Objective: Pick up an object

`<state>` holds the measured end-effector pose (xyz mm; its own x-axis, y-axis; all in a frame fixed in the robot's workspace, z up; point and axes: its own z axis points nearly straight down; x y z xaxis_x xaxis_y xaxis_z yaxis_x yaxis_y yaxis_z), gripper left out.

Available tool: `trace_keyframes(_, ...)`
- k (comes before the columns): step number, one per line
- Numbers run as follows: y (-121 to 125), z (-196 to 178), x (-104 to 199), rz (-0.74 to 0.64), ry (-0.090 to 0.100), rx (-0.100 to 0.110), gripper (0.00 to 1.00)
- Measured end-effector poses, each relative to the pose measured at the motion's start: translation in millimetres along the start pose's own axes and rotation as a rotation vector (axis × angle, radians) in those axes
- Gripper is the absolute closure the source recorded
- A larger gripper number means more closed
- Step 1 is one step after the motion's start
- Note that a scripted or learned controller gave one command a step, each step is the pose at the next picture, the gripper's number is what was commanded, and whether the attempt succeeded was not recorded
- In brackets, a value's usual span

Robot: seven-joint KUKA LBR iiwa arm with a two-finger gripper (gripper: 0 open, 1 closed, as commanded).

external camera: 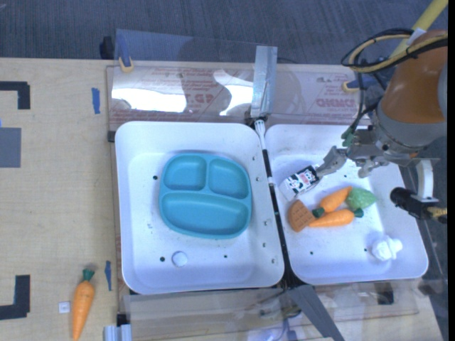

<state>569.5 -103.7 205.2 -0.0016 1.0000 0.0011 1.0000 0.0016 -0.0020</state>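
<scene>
A small black-and-white carton lies near the right bin's left wall, just beside the tip of the gripper, which reaches in from the right; whether its fingers are spread cannot be told. Two toy carrots crowd the carton's lower right, while bare white floor lies above it. The left bin holds a blue divided plate.

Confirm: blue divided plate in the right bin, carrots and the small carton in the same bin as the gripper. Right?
Not quite. The camera view shows the blue divided plate in the left bin, not the right one. The rest holds: the carrots and the small carton lie in the right bin, where the gripper reaches in.
</scene>
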Motion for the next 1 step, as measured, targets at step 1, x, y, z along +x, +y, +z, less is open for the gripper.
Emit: trace_keyframes(1, 10.2, 114.1, -59.3, -0.108, -0.003, -0.005, 0.0)
